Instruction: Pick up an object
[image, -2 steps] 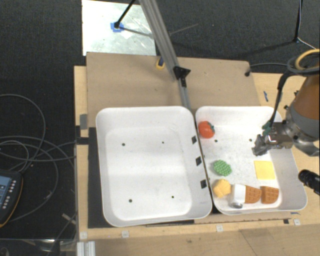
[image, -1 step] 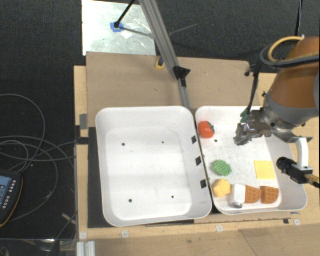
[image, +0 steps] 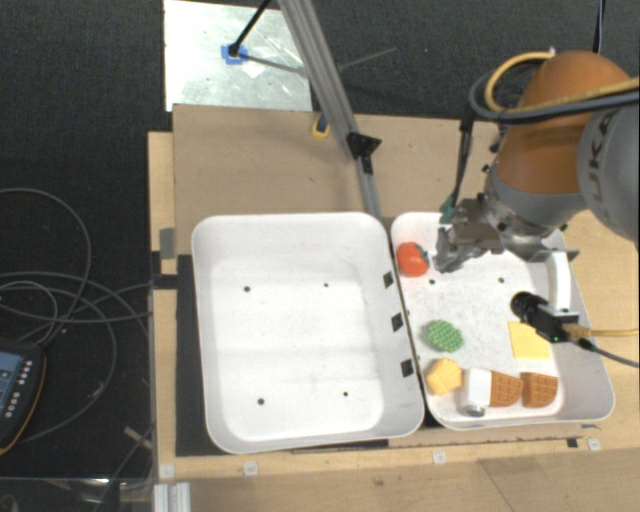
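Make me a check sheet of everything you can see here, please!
Surface: wooden bench bearing left bin and right bin.
Job's things: in right bin, red ball, green disc, yellow lump, yellow square, white block, brown wafers.
Clutter: nothing seen.
Grippers: gripper over right bin, beside red ball.
Cables: black cables on floor, left.
Surroundings: grey pole, dark floor, handheld pad.

Tan tabletop (image: 260, 160) on dark carpet floor (image: 80, 120). Left of tabletop: loose black cables (image: 60, 290), grey handheld device (image: 15, 385). Beyond its far edge: pale glossy panel (image: 215, 70); grey pole (image: 335, 100) slants over tabletop.
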